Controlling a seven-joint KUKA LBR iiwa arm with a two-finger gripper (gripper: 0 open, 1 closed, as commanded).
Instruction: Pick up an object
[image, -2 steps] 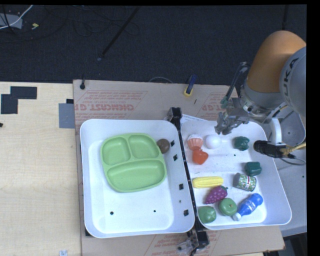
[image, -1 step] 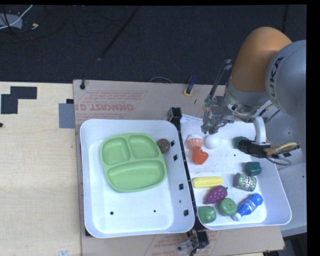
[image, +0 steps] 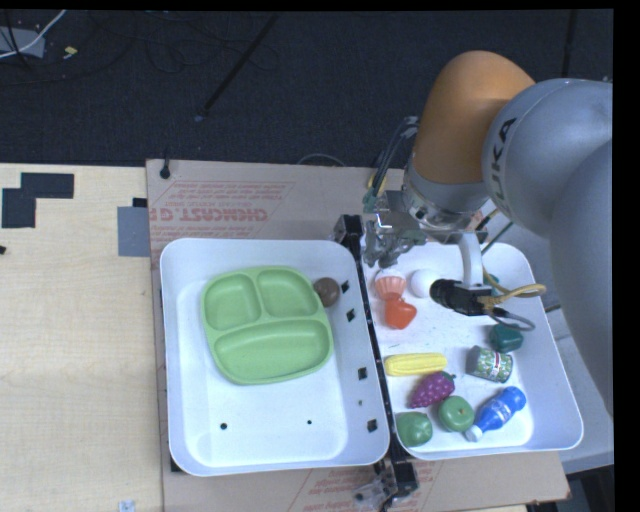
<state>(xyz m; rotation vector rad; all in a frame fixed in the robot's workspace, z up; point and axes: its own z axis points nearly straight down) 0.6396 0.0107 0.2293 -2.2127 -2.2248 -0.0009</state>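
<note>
The right bin's (image: 560, 420) far corner is hidden by the arm (image: 540, 150), which is cut off at the right edge; the gripper's (image: 385, 250) finger state cannot be told.

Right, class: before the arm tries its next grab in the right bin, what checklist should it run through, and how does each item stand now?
1. Gripper over the right bin: ok, at its upper left corner.
2. Target below it: ok, the pink cup and orange piece lie closest.
3. Object between the fingers: cannot tell.
4. Space around the target: not ok, the white egg and bin wall crowd it.
5. Green tray out of the way: ok, in the left bin.
</note>
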